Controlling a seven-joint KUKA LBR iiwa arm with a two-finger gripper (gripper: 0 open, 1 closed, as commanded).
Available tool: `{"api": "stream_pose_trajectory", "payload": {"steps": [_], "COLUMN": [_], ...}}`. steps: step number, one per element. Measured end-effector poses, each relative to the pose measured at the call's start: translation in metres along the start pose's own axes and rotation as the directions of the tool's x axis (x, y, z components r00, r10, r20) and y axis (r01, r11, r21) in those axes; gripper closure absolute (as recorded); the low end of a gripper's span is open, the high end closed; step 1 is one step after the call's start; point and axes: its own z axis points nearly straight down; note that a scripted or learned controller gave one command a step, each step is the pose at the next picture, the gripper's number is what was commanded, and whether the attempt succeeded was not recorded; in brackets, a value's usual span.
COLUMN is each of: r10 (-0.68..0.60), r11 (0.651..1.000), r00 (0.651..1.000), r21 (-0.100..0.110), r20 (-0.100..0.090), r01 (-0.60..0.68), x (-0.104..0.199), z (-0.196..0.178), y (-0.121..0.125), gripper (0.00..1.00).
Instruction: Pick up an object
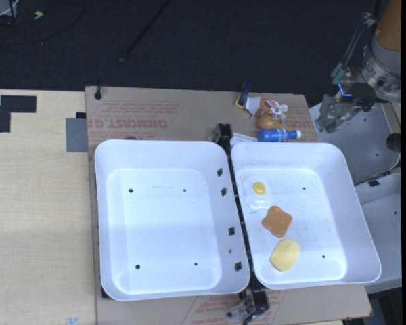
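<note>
Risk: the pincer (333,114) is hanging outside the right bin (352,181), so a blind descent is likely hitting the rim or bare floor.
Arm: reaching in from the right, wrist up beyond the bin's far corner.
Pincer: too blurred to tell its state; nothing is showing between its tips.
Targets: toast piece (277,221), lemon (285,254) and small yellow piece (258,188) are lying well below-left of it.

You have a bench (40,202) with a pale wood-grain top, bearing a brown cardboard sheet (162,114) printed in red. On that sheet you find two shallow white bins side by side, left bin (108,181) and right bin (352,208), joined by black clips. Behind the right bin lie a blue bottle (279,135) and small packaged items (267,110)
</note>
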Motion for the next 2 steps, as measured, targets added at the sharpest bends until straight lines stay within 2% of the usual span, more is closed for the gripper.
{"api": "stream_pose_trajectory", "payload": {"steps": [1,2], "r10": [0.006,0.001], "r11": [1.000,1.000], "r00": [1.000,1.000], "r21": [-0.024,-0.005], "r20": [0.007,0.003], "r01": [-0.006,-0.001], "x": [0.007,0.082], "z": [-0.093,0.008], "y": [-0.008,0.031], "gripper": [1.00,1.00]}}
